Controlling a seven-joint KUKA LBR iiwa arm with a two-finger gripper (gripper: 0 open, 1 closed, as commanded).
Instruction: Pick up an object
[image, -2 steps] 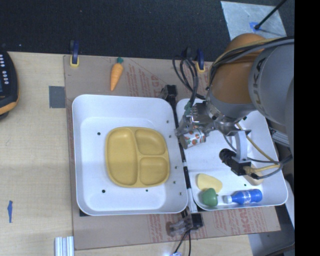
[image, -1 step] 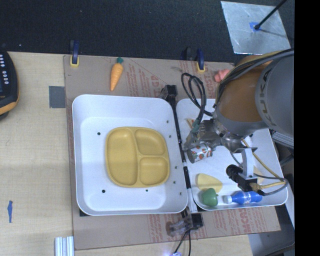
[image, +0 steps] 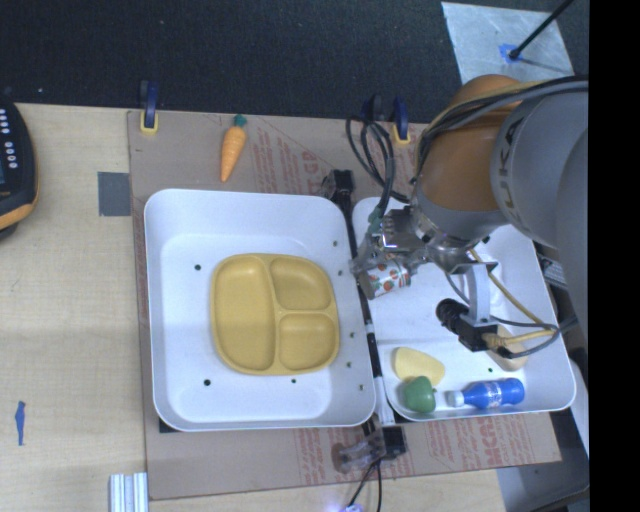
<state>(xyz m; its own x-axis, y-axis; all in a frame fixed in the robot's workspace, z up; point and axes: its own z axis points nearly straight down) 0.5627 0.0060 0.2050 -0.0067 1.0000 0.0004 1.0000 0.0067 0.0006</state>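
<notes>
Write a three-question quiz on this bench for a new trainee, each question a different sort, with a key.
1. True or false: the yellow divided tray lies in the left bin.
2. Which thing lies outside both bins? A) toy carrot B) blue bottle C) green toy
3. Fill in: the blue bottle lies in the ___ bin, near its front edge.

Key: 1 true; 2 A; 3 right. The gripper hangs over the right bin, at a small can.
</notes>
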